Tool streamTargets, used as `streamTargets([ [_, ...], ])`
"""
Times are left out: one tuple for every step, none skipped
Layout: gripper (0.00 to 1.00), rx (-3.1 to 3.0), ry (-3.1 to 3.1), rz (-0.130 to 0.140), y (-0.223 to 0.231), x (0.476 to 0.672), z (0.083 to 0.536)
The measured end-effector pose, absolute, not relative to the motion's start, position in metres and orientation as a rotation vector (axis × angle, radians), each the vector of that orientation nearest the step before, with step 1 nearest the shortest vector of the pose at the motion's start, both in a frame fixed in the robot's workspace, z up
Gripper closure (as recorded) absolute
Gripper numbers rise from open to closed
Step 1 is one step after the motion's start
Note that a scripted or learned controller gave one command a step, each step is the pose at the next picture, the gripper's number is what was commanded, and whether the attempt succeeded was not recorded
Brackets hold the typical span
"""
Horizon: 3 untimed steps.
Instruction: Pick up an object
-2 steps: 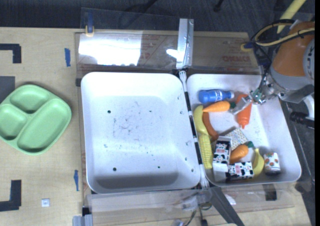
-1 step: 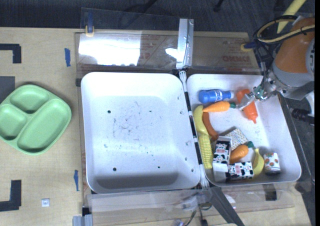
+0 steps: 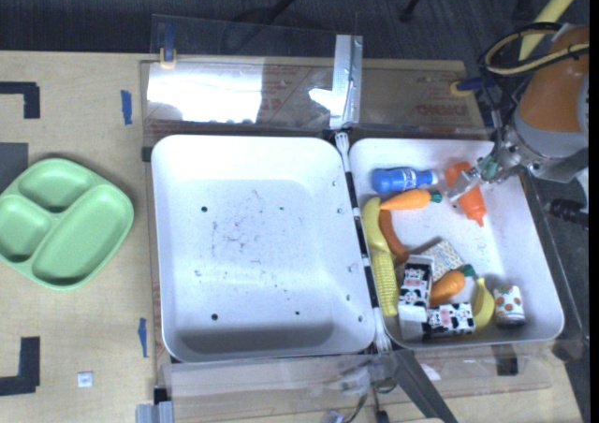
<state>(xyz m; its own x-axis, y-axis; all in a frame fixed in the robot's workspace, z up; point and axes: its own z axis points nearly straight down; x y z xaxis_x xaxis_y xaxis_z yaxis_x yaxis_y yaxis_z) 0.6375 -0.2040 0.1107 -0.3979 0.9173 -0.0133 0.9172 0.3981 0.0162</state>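
Hand (image 3: 484, 171) low over right bin (image 3: 533, 225) — orange toys (image 3: 471, 196)

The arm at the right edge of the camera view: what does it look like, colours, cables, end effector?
The arm has a rounded orange band over a pale grey section. Yellow and black cables loop beside it at the top right. Its end effector is a small grey metal piece, too small and blurred to make out in detail.

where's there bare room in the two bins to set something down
The left bin has a bare white floor from wall to wall. In the right bin, a free strip runs along the right wall, below the gripper and right of the orange bottle. It is crowded along the divider: blue bottle, carrot, corn, cow-print boxes.
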Motion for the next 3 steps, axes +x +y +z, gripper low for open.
streamTargets([
  [1.0,1.7,2.637,0.002,-0.146,0.617,0.202],
  [1.0,1.482,2.758,0.003,-0.149,0.608,0.107],
  [1.0,1.965,2.448,0.002,-0.082,0.613,0.185],
])
